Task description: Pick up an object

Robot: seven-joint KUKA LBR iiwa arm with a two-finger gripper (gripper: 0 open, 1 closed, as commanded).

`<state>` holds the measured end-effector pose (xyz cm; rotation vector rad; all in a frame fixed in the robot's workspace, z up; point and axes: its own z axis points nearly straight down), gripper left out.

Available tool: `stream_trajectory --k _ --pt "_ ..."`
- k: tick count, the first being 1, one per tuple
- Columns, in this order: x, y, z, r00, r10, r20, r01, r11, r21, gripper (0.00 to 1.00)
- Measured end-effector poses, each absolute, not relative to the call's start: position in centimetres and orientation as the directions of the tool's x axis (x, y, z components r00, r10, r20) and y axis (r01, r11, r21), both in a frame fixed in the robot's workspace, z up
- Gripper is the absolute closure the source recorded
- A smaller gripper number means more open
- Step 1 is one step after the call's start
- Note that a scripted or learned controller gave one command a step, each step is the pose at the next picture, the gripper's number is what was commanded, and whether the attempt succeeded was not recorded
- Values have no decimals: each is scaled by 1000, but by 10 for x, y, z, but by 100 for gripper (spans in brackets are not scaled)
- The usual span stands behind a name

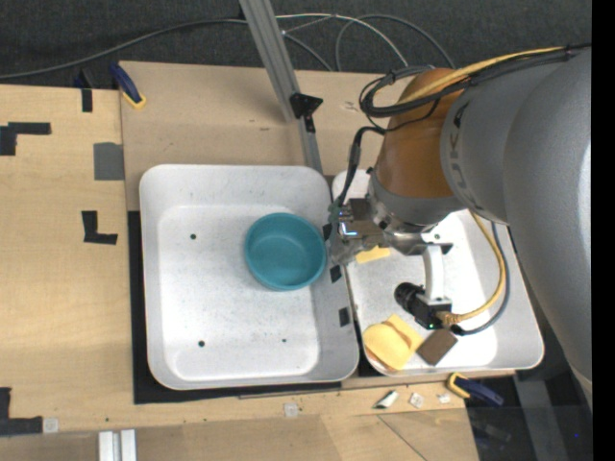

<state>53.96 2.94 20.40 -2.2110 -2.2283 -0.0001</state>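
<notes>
Camera view: one teal bowl point(284, 251), two bins point(163, 257).

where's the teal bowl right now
The teal bowl sits in the left bin, toward its right wall at mid-height, just left of the arm's wrist.

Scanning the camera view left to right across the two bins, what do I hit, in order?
Left bin → teal bowl → yellow object → brown block → right bin's outer rim. I've left out the end effector, since it overlaps the bins' shared edge.
</notes>
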Motion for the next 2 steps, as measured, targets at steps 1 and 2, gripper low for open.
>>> stream_trajectory --k 1,2 --pt "556 84 210 -8 1000 2 1000 8 -1 100" --pt "553 100 229 -4 1000 1 1000 4 -1 100"
